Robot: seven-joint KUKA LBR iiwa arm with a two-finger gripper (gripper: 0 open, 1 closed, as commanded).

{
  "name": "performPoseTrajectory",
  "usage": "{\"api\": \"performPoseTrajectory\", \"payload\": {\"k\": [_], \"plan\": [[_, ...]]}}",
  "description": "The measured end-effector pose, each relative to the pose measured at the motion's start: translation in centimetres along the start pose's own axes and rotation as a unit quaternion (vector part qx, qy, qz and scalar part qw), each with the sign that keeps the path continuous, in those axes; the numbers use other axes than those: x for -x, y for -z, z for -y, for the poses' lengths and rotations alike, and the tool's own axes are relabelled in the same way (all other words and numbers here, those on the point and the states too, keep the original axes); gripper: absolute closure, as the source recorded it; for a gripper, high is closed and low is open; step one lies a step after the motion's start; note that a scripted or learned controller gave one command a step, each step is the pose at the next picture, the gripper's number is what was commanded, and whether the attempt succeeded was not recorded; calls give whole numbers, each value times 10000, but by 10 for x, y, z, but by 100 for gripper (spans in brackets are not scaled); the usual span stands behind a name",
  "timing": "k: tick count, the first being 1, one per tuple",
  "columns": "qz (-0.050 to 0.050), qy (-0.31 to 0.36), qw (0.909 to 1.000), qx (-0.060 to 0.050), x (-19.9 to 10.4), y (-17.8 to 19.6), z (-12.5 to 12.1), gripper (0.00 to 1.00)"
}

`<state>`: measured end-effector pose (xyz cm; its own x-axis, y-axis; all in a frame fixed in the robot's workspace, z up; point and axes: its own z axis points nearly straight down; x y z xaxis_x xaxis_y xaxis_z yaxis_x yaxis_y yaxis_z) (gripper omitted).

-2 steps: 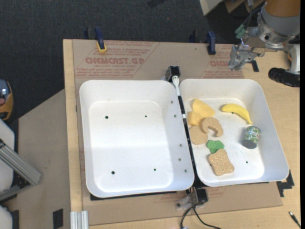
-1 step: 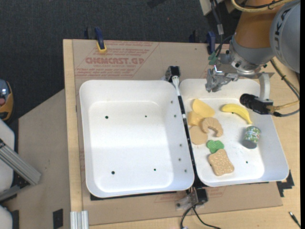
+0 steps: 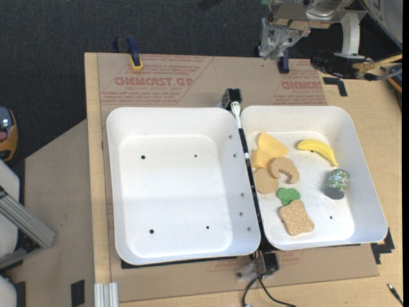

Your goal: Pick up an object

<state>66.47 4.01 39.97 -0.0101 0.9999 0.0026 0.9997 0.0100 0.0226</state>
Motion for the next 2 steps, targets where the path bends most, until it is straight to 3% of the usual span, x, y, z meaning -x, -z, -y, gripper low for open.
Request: {"api": "performPoseTrajectory", "payload": {"k": [2], "plan": [[-3, -25, 10000, -61, -68, 135, 56, 100]]}}
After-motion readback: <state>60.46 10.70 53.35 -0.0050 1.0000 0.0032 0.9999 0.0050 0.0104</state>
